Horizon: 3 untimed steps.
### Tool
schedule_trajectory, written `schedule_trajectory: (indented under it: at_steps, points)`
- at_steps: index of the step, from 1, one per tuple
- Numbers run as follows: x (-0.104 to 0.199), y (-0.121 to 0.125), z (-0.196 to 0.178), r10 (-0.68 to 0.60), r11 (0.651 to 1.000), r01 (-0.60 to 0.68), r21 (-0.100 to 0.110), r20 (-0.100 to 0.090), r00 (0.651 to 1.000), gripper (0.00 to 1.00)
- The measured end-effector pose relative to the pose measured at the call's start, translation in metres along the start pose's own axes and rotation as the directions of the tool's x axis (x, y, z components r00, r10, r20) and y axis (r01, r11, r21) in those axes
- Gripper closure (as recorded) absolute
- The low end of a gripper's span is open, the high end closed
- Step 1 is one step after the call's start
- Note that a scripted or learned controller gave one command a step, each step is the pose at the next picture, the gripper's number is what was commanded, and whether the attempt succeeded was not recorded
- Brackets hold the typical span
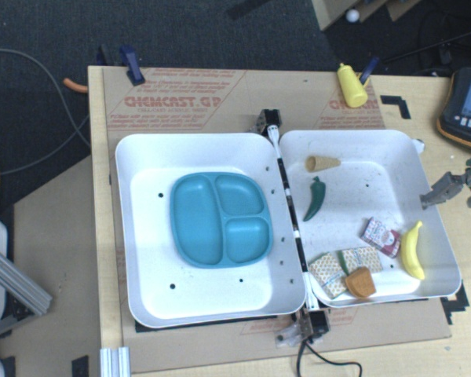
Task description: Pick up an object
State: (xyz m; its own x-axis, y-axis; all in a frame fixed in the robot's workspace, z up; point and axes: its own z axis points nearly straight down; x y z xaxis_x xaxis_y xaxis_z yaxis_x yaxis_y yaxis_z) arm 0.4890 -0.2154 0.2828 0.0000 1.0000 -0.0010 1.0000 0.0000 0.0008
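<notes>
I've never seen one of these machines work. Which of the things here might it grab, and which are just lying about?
Might be grabbed, all in the right bin: cone, green pepper, banana, red packet, patterned cloth, brown piece. The gripper sits at that bin's right edge.

Lying about: blue divided plate in the left bin, yellow bottle, blue clamp.

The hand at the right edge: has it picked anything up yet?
Not yet, it seems. The hand sits at the right bin's edge with nothing visibly between its fingers. The banana, green pepper and cone all lie in that bin. Choosing, gripping and lifting are left.
</notes>
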Motion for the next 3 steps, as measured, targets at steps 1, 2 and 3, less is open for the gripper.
schedule_trajectory:
  at_steps: [1, 2, 3]
  points:
    - [-0.006, 0.039, 0.186, -0.002, 1.000, 0.002, 0.002, -0.006, 1.000, 0.00]
    - [-0.005, -0.005, 0.194, -0.002, 1.000, 0.002, -0.012, -0.003, 1.000, 0.00]
    - [0.004, 0.096, 0.173, -0.002, 1.000, 0.002, -0.001, -0.001, 1.000, 0.00]
